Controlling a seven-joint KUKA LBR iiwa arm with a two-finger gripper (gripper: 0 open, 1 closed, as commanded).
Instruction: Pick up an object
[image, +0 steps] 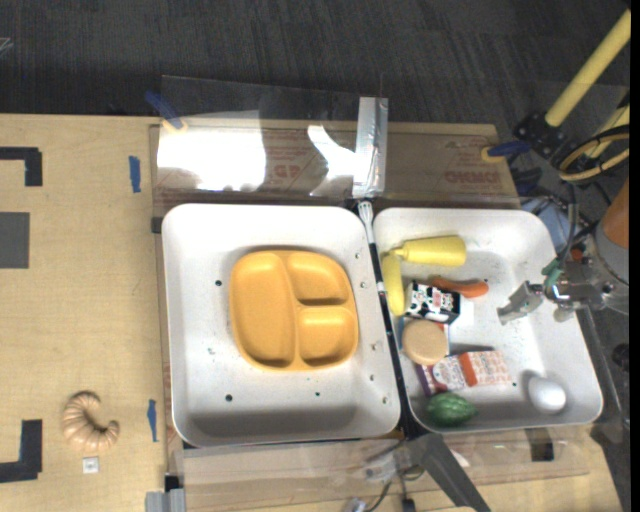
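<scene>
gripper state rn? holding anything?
Gripper: over the right bin, nothing visibly held; open or closed cannot be told.

two bins, nine loose things counted

two white bins: the left bin (185, 300) holds one yellow divided plate (294, 307); the right bin (520, 235) holds seven things: one yellow mustard bottle (432, 251) at 12 o'clock, one banana (394, 285) at 10, one orange carrot (468, 289) and one black-and-white carton (432, 301) near centre, one tan round bun (425, 342) at 8, one red-and-white packet (470, 371) at 6, one green pepper (450, 409) at 7. one croissant (90, 420) lies on the bench.
</scene>
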